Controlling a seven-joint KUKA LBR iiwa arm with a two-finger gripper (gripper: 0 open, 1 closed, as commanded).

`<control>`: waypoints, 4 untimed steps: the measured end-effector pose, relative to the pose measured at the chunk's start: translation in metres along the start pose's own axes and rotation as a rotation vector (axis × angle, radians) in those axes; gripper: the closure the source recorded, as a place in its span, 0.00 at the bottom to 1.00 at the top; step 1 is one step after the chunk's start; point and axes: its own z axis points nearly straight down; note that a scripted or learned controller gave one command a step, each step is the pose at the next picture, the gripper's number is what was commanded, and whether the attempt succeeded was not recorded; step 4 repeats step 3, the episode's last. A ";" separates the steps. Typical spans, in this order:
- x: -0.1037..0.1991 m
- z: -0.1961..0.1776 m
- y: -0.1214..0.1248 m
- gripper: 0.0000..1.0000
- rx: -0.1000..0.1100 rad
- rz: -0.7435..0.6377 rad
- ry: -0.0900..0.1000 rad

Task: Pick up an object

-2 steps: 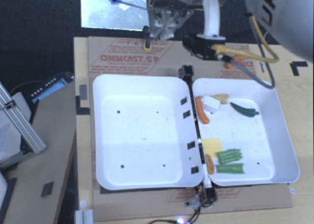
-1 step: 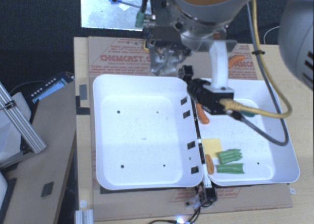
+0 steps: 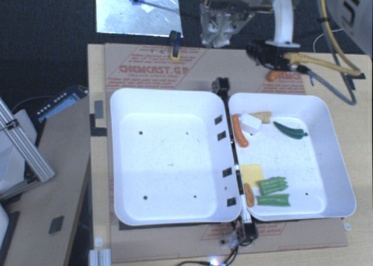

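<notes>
My gripper [image 3: 218, 32] hangs high over the bench's far edge, behind both bins and well apart from every object. The right bin [image 3: 326, 142] holds several small items. An orange carrot-like piece [image 3: 239, 132] lies by its left wall, next to a white block [image 3: 250, 123] and a tan piece [image 3: 263, 117]. A dark green pepper [image 3: 290, 130] rests further right. Near the front lie a yellow square [image 3: 252, 173], a small orange piece [image 3: 249, 194] and two green vegetable pieces [image 3: 272, 185] [image 3: 273, 200].
The left bin [image 3: 125, 142] stands beside the right one, joined by black clips [image 3: 224, 136]. A yellow and blue clamp [image 3: 174, 46] sits on the board behind it. Yellow and grey cables [image 3: 326, 63] cross the back right. An aluminium rail [image 3: 23, 148] stands at left.
</notes>
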 end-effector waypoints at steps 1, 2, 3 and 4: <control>0.050 0.000 -0.096 1.00 0.008 -0.013 0.001; 0.005 0.000 -0.091 1.00 0.005 -0.001 0.000; 0.008 0.000 -0.091 1.00 0.004 -0.005 0.001; 0.008 0.000 -0.091 1.00 0.004 -0.005 0.001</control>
